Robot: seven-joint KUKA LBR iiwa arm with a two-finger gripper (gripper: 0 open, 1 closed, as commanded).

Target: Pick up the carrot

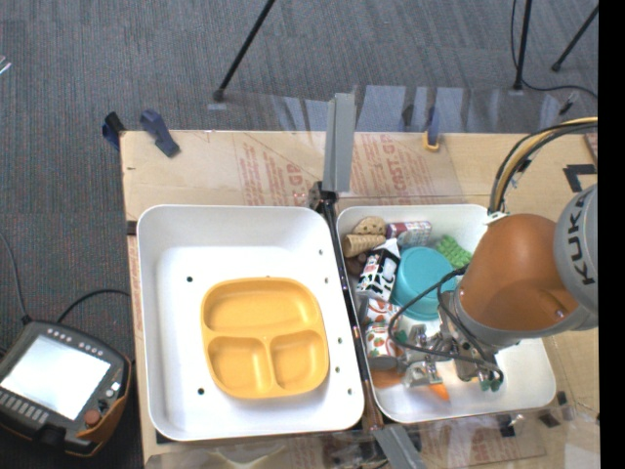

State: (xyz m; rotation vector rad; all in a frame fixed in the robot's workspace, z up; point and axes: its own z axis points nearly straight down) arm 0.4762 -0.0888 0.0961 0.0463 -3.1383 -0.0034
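- Down in the right bin (532,391), the gripper (444,364) sits low over the clutter; whether it is spread or clenched cannot be told.
- Just below it an orange carrot (438,391) tip peeks out — near the bin's front wall.
- Its long axis is hidden.

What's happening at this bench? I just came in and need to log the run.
The arm has reached into the right bin, which is crowded with small items, including a teal cup. Its gripper is low at the bin's front, close to an orange piece that looks like the carrot. Whether it has a grip is unclear. The left bin holds a yellow divided tray.
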